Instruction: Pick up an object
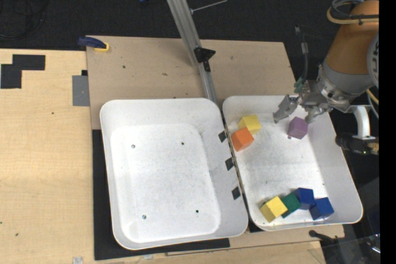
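Purple block [297, 128] sits just under the gripper [299, 109], over the upper part of the right bin [346, 185]. The spread fingers [284, 110] splay out to either side above it, clearly apart, and from where I stand I can't tell whether the block is lifted, touched by them, or simply resting on the bin floor. It does not sit pinched between them.

Further left in that same bin, close to the divide between the two bins, a yellow cube [250, 123] and an orange cube [242, 139] are touching, the yellow one behind the orange. Down at the near end of the bin there is a small huddle: a yellow block [273, 208] on the left, a green block [290, 203] pressed against it, then two blue blocks [314, 202] packed beside that, near the front rim.

The left bin [117, 133] lies alongside on the tabletop [148, 68], its white floor only speckled with a few dark dots. The arm [349, 59], grey with its orange band, comes in from the right over the bin's far corner.
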Available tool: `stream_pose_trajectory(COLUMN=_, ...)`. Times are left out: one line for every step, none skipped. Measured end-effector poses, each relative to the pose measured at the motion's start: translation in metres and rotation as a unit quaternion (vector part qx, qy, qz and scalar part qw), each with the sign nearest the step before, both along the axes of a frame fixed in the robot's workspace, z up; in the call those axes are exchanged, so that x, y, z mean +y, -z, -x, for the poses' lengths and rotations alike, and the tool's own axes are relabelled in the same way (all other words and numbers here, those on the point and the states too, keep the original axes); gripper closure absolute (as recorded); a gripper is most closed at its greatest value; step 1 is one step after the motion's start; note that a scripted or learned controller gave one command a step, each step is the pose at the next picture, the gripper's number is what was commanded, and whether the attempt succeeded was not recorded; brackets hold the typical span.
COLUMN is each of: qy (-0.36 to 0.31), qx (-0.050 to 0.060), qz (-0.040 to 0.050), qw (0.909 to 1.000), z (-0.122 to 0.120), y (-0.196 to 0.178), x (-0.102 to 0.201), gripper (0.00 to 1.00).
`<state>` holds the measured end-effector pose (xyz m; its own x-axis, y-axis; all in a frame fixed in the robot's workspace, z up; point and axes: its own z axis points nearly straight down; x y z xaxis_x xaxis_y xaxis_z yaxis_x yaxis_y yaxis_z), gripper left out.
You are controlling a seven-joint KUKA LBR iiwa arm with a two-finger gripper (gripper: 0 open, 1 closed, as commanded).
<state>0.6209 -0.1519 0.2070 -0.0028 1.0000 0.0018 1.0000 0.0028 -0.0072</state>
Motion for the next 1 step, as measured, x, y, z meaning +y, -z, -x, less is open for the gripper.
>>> stream_pose_trajectory(qy=0.001, qx=0.000, qz=-0.0001, qw=1.0000, z=0.0025, y=0.0460, x=0.0062, gripper=0.00)
